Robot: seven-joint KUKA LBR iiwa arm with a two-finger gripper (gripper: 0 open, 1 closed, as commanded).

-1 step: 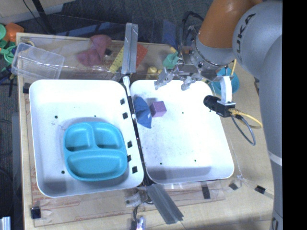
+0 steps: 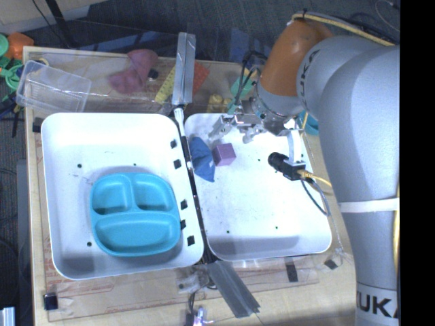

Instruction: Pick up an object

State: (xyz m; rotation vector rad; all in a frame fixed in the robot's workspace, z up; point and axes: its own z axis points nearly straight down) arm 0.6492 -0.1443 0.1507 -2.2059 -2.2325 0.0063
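The big grey arm (image 2: 360,148) is looming closest, reaching in over the right bin (image 2: 272,246), and the gripper (image 2: 239,126) is hovering at the bin's far edge, its fingers looking spread, nothing between them. Just beside it, the purple block (image 2: 223,154) is sitting against a blue cloth (image 2: 202,159), pressed up by the left wall. Trouble could be brewing: a descent there risks snagging cloth or clipping the wall, nudging the block away. The left bin (image 2: 61,182) is holding a blue divided tray (image 2: 134,214).
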